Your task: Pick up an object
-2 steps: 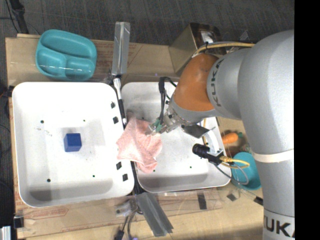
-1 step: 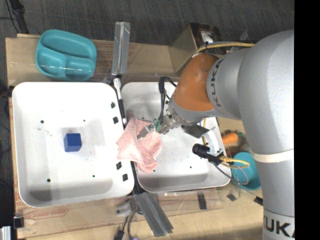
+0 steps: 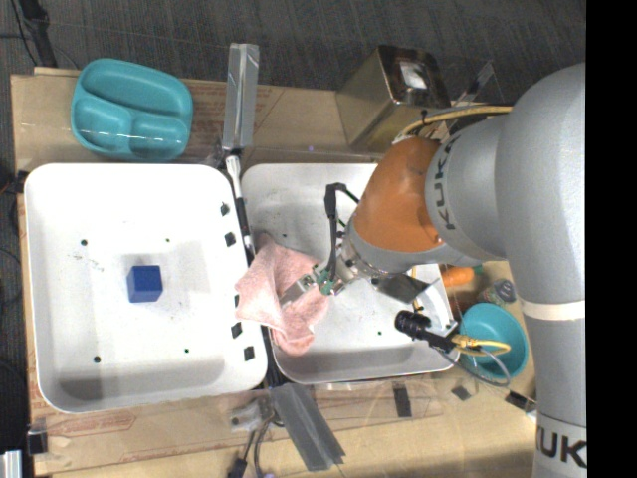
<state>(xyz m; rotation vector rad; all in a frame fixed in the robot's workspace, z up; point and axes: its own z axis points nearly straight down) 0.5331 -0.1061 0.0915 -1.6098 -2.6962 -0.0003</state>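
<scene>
Right bin (image 3: 299, 182) back-right corner and much of its floor hidden under arm (image 3: 468, 197). Orange thing (image 3: 456, 276) and teal bowl (image 3: 495, 339) beside that bin partly covered, orange thing's identity unclear.

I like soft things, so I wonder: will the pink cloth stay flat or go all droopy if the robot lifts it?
Probably droopy: the pink cloth lies crumpled in folds, so it looks soft. It already drapes over the bin's edge, so it would likely hang and drag.
</scene>
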